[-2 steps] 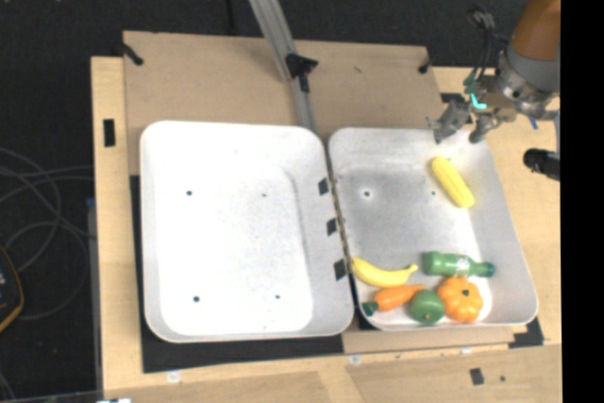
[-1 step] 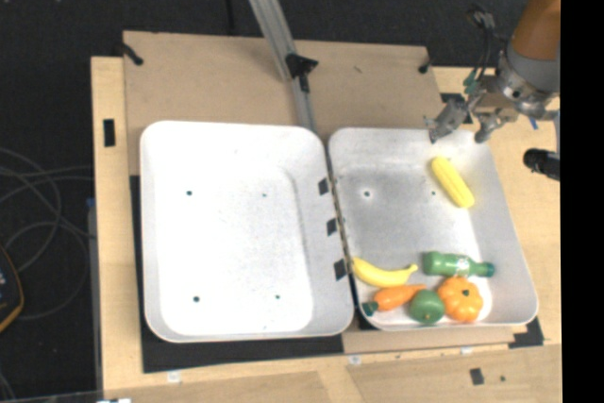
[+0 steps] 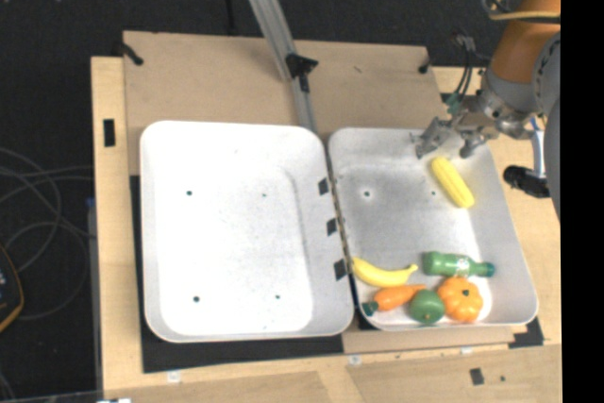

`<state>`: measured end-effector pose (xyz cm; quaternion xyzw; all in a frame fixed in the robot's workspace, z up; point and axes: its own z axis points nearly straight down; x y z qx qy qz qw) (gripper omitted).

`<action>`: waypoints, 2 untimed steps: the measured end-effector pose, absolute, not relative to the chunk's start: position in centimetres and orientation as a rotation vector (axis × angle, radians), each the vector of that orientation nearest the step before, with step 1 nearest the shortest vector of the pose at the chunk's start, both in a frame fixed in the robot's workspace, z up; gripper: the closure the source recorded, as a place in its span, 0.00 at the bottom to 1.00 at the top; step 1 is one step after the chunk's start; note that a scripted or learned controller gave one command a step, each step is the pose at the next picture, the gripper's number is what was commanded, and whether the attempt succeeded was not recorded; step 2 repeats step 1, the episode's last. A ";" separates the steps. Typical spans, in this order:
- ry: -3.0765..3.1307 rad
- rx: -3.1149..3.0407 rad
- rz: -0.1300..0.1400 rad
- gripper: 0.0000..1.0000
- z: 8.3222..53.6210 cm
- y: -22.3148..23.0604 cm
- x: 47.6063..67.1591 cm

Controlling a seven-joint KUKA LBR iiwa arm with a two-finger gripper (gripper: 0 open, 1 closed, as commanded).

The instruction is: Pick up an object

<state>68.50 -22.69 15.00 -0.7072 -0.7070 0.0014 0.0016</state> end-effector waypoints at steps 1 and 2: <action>-2.222 -2.220 0.000 0.00 10.3 -22.7 68.6; -2.222 -2.220 0.000 0.00 10.3 -22.7 68.6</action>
